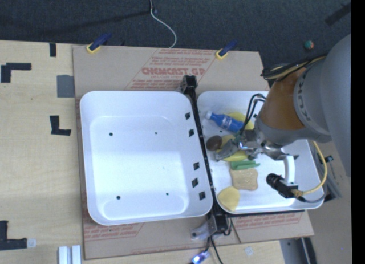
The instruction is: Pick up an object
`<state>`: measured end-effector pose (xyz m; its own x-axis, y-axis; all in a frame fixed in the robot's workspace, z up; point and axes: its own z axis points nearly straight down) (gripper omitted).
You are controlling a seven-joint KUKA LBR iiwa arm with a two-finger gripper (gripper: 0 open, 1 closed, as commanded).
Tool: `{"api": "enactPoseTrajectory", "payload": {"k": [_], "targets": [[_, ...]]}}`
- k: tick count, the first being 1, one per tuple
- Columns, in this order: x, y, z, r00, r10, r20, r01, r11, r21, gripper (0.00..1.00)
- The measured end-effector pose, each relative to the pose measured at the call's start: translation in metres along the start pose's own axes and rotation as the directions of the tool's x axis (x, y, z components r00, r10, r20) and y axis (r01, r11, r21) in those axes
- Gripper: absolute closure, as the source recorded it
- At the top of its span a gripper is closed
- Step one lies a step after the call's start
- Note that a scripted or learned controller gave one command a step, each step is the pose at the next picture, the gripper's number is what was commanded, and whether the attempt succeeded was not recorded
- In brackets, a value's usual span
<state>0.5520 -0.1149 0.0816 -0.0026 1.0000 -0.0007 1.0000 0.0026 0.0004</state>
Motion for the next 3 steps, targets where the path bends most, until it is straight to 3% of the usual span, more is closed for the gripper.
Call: {"api": "enactPoseTrajectory", "payload": {"k": [1, 2, 3], "targets": [[0.001, -0.002, -0.013, 1.000, 0.000, -0.001, 0.000, 1.000, 0.002, 1.00], [0.021, 0.030, -0.002, 1.000, -0.002, -0.001, 0.002, 1.000, 0.001, 1.00], [0.053, 0.110, -0.152, 1.000, -0.005, 0.001, 0.005, 1.000, -0.020, 1.00]]}}
